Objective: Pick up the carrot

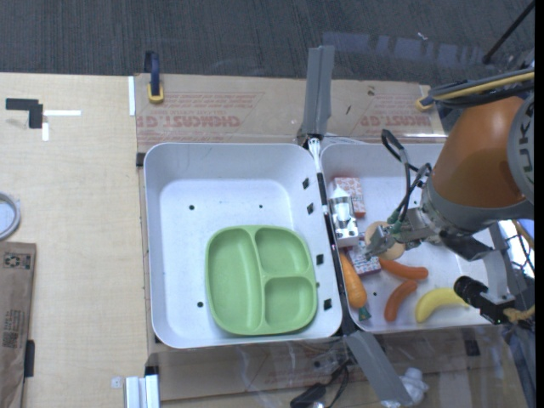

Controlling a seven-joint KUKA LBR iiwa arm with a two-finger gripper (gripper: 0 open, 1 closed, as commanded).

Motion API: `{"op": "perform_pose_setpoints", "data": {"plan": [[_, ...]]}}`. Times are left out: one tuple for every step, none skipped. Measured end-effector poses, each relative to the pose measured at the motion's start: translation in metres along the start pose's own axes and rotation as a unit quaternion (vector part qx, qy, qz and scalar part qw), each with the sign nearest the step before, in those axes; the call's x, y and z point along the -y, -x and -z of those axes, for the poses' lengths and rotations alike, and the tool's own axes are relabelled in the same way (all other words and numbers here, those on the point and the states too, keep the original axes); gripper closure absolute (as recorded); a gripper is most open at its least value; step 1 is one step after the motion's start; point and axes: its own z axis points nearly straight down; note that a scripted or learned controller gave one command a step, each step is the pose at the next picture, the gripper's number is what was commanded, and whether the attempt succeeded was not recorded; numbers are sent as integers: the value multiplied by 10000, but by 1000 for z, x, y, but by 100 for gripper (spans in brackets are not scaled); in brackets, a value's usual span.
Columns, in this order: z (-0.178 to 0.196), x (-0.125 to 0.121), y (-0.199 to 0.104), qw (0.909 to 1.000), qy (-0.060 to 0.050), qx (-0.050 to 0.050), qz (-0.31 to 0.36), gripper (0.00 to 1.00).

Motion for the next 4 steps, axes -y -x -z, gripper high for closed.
{"op": "perform_pose_setpoints", "data": {"plan": [[0, 0, 0, 10000, 2, 1, -1, 0], [-94, 18, 43, 9909, 57, 3, -1347, 0], [-86, 19, 46, 9905, 52, 21, -1375, 100], [-77, 19, 46, 9903, 45, 23, -1389, 100]]}}
